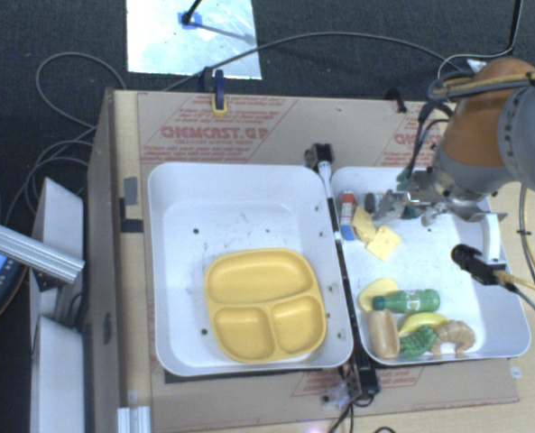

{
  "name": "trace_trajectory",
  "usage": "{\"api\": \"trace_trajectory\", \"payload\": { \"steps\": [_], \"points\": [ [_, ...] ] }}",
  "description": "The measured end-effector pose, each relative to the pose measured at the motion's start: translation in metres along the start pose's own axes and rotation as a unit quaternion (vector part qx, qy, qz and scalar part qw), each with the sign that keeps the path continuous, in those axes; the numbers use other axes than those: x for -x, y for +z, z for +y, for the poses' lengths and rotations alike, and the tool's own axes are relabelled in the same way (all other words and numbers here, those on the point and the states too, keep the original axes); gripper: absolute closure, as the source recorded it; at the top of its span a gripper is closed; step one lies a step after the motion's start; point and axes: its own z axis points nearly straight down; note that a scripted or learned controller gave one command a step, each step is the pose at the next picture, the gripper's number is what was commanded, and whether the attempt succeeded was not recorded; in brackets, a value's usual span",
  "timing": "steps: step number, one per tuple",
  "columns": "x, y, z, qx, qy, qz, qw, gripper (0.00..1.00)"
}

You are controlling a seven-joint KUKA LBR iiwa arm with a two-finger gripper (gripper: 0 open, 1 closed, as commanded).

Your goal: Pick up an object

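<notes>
Camera view: two white bins (pixel 172 242), one yellow tray (pixel 265 303).

claw (pixel 401 202) hangs over the right bin (pixel 511 318) near cheese wedges (pixel 376 234); yellow tray (pixel 265 303) lies left.

The arm (pixel 506 124) was cut off by the frame's right edge. The claw (pixel 410 202), at the right bin's (pixel 511 336) upper part, was too small and cluttered to resolve. Lower right, the heaped items beneath the green bottle (pixel 407 301) overlapped, their outlines indistinct.
</notes>
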Motion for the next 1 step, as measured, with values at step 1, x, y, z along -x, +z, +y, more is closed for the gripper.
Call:
{"api": "trace_trajectory", "payload": {
  "steps": [1],
  "points": [
    [-0.0018, 0.0716, 0.0544, 0.000, 0.001, -0.001, 1.0000, 0.00]
  ]
}}
